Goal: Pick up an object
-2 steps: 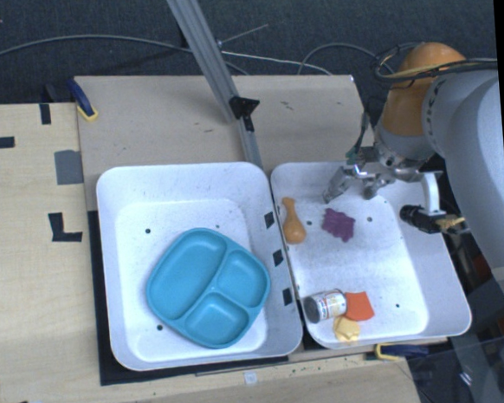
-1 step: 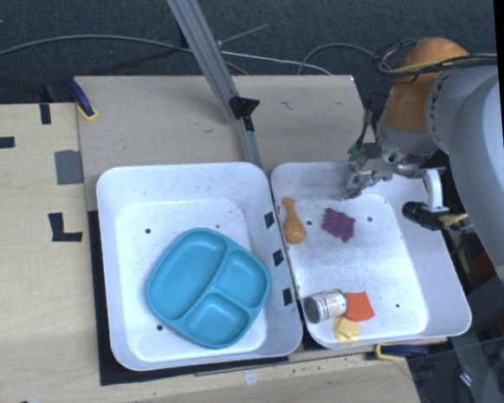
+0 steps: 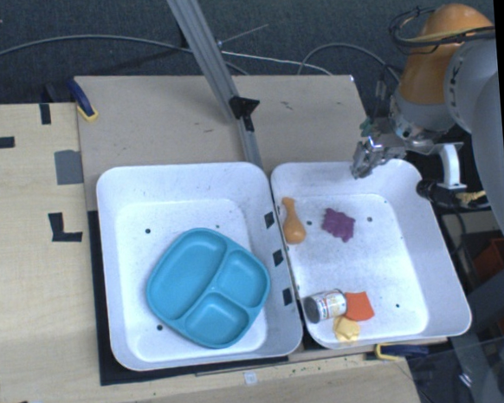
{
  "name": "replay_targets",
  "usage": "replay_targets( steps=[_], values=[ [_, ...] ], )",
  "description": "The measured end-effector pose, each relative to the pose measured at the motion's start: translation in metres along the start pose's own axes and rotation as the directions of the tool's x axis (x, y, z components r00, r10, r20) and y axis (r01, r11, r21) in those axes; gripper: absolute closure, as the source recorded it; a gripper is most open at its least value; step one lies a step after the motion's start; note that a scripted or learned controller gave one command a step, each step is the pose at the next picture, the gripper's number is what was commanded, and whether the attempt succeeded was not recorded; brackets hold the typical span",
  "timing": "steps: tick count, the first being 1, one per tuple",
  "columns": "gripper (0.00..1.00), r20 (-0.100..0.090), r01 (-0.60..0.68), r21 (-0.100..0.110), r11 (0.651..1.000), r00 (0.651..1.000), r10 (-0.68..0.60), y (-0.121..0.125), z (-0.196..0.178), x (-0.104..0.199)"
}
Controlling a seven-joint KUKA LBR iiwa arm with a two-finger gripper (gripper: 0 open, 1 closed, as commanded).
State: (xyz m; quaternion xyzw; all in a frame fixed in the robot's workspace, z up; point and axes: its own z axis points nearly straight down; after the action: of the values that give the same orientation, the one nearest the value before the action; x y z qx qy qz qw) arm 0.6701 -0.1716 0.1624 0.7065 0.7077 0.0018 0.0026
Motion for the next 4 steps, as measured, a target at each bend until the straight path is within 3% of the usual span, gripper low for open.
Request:
replay_targets(
  steps=[2, 4],
  values=[
    [1.0, 0.0, 0.0, 0.001, 1.0, 1.0, 0.0, 0.007, -0.109, -0.008],
    [1.0, -0.003, 0.004, 0.008, 1.0, 1.0, -0.004, -0.013, -0.098, 0.096]
  ],
)
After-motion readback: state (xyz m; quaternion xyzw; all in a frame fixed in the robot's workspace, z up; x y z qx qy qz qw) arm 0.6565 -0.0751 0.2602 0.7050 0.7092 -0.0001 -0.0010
